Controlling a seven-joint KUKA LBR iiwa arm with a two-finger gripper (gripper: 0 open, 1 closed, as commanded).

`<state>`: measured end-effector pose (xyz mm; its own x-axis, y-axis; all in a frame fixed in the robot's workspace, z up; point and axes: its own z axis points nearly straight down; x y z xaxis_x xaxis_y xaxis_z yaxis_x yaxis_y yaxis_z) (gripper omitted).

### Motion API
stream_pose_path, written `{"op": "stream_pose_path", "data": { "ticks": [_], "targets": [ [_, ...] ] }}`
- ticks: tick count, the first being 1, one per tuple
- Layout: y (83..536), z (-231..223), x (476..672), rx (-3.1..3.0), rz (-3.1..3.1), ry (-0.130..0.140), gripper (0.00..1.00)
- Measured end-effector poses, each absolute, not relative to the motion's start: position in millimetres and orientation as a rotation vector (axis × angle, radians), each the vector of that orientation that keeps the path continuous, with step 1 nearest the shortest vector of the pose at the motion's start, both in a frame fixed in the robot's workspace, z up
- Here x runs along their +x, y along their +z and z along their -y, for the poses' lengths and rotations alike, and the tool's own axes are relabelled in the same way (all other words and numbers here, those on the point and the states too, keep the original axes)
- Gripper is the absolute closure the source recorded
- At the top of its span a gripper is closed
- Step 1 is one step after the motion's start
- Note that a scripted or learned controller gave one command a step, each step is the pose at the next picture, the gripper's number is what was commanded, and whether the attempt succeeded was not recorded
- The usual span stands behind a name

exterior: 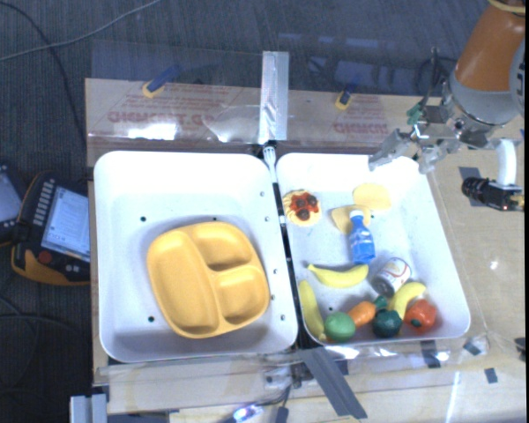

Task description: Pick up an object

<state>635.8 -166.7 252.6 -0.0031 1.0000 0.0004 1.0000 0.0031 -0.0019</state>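
My 2 bins (115, 236) look like smooth white plastic. The yellow tray (209, 276) is matt plastic, the can (391, 276) shiny metal, the blue bottle (361, 239) glossy plastic.

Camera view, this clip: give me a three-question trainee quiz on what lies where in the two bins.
1. True or false: the yellow tray lies in the left bin.
2. Which thing touches the blue bottle's lower end? A) banana B) can C) pizza slice
3. Fill in: the claw hangs over the right bin's far ___ corner.

Key: 1 true. 2 A. 3 right.
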Motion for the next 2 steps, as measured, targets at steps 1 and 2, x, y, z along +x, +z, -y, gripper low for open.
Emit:
{"op": "stream_pose_path", "data": {
  "ticks": [1, 2],
  "targets": [
    [93.8, 148.7, 622.3, -2.192, 2.249, 0.001, 0.00],
    [101.4, 146.6, 621.9, -2.187, 2.248, -0.001, 1.00]
  ]
}}
